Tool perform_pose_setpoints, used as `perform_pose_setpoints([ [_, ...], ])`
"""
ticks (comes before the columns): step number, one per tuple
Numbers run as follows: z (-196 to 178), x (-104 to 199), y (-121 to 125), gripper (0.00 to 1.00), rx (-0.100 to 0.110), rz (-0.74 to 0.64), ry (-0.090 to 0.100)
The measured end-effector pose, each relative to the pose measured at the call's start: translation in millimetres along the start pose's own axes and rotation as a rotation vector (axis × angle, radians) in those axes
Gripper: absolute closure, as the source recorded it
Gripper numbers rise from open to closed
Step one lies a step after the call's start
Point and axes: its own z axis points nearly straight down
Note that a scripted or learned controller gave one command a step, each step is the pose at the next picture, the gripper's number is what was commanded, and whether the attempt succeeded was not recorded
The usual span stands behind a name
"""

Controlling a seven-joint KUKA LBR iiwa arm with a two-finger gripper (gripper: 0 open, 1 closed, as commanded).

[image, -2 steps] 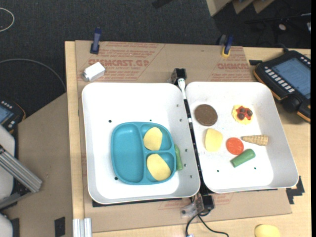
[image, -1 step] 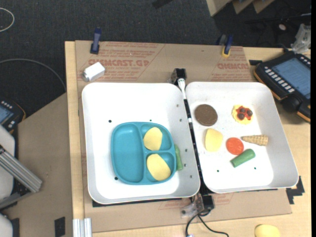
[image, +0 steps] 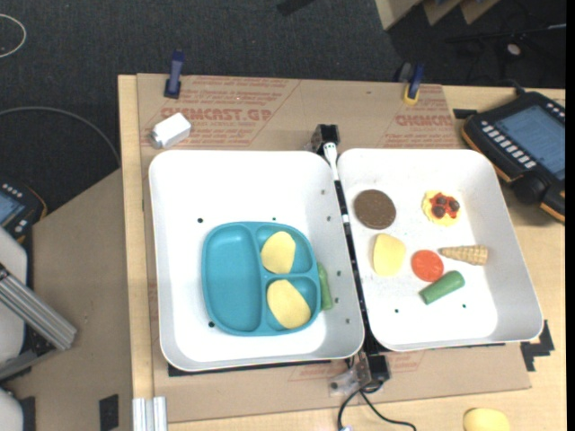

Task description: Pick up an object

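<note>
A green strip (image: 324,287) is mostly hidden behind the right rim of the blue tray (image: 235,281) in the left bin (image: 180,241); its shape cannot be made out. A yellow object (image: 486,419) is cut off by the near edge of the view, right of centre. A black handheld unit (image: 526,144) at the far right is cropped by the right edge. The print on the counter (image: 135,241) is partly covered by both bins and too faint to be read. The small parts of the clamp (image: 359,375) between the bins' near corners are too small to be told apart.
</note>
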Motion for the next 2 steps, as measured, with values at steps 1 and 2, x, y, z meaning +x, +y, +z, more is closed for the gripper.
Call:
perform_pose_setpoints([
  [1,83,0,-41,1.0,0.027,0.005,0.01],
  [2,169,2,4,1.0,0.029,0.0,0.012],
])
